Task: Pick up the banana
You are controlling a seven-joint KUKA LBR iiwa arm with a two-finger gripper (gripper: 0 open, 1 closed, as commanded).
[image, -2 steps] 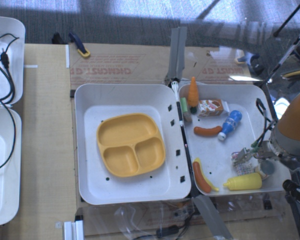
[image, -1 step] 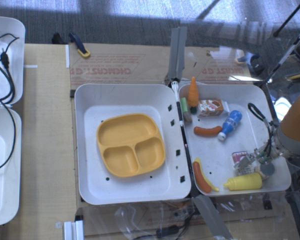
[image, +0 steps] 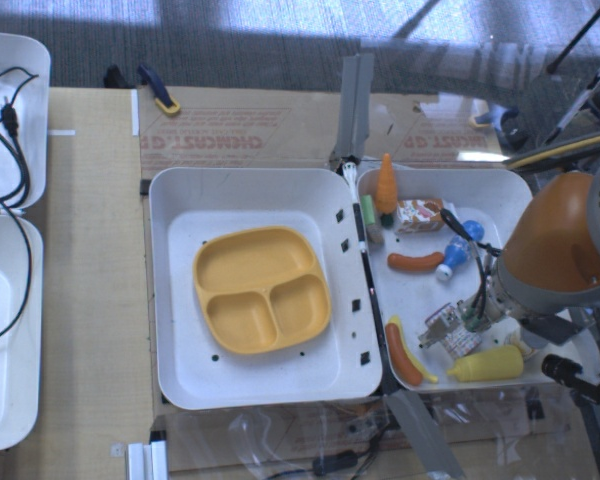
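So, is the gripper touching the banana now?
Apart. The camera view shows bare white bin floor between the gripper and the banana.

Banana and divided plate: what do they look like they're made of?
Banana: a thin yellow curve beside the sausage, probably toy plastic; too small to judge finish. Plate: likely moulded plastic, uniform yellow, rounded compartments, soft sheen.

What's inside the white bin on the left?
The left bin holds a yellow plate with three compartments, lying flat on the bin floor. The part of the floor beneath the plate is covered, so anything under it cannot be seen.
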